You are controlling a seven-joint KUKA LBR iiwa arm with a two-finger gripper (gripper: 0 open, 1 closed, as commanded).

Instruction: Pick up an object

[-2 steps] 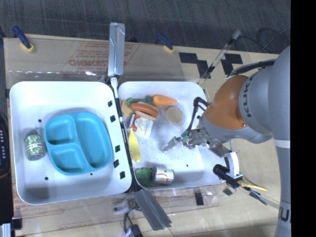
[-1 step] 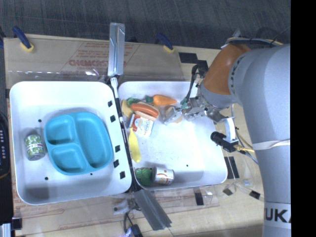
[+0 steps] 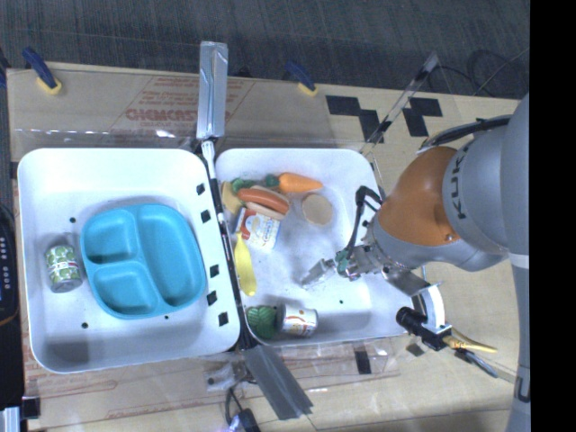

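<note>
Grey-metal claw sits low over bare floor in the right white bin, we can't tell its finger state; orange plastic carrot lies near the far wall.

Arm cut off at right; claw blurred

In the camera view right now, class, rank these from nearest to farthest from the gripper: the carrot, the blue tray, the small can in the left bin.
Gripper, right bin.
1. Carrot, right bin's far side.
2. Blue tray, left bin's middle.
3. Small can, left bin's left edge.
</note>
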